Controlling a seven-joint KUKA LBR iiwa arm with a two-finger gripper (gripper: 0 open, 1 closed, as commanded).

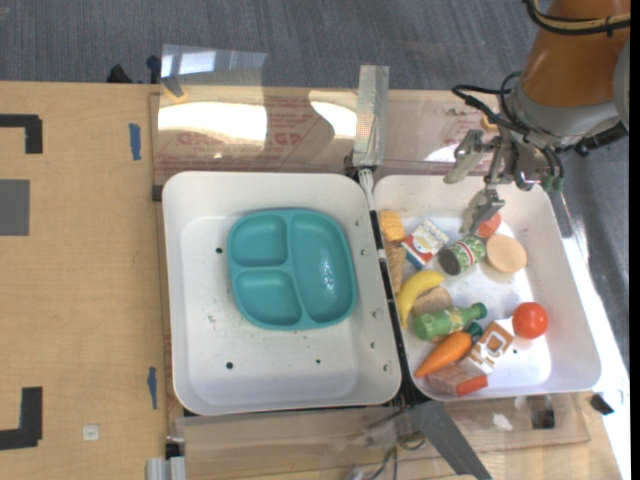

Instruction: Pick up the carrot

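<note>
The orange carrot (445, 352) lies at a slant near the front of the right bin (572, 298), its tip pointing front-left. It rests between a green bottle (450, 320) behind it and a small carton (492, 343) to its right. My gripper (487, 209) hangs over the back of the same bin, above a small can (462, 256) and well behind the carrot. Nothing is visibly held in it.
Also in the right bin are a banana (420, 288), a red tomato (530, 319), a tan round piece (506, 254), a snack packet (428, 240) and crackers (396, 261). The left bin (190, 298) holds a teal divided plate (292, 266).
</note>
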